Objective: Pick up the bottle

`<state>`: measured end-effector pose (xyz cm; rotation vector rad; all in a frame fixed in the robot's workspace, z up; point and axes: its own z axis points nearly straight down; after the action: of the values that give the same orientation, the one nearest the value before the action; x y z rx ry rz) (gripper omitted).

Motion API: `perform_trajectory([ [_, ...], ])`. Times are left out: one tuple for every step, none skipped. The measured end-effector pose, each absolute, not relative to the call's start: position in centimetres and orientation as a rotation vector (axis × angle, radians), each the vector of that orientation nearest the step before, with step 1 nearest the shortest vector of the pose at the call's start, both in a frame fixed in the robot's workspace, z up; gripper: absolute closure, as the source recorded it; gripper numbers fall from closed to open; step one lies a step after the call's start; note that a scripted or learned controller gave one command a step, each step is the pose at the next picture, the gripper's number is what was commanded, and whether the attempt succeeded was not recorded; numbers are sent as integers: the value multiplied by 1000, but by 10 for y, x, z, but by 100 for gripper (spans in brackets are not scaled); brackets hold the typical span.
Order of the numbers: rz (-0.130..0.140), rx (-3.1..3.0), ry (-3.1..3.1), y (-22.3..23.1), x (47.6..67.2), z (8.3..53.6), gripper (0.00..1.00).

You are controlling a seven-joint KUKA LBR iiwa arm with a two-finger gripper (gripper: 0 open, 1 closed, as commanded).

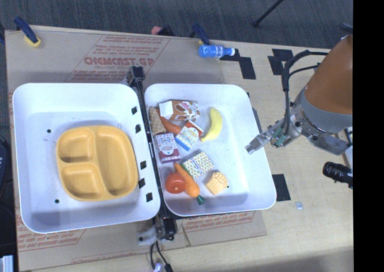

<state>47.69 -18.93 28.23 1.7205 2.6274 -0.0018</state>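
Approach step, nothing held. Gripper (255, 144) hovers at the right rim of the right bin (255, 172); whether its fingers are spread or closed cannot be told. Bottle (214, 51) lies on its side on the bench beyond both bins. Next move, as judged: travel to the bottle, then descend.
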Motion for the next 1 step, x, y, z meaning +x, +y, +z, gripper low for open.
perform_trajectory([
  [-2,1787,2584,-100,481,299,100],
])
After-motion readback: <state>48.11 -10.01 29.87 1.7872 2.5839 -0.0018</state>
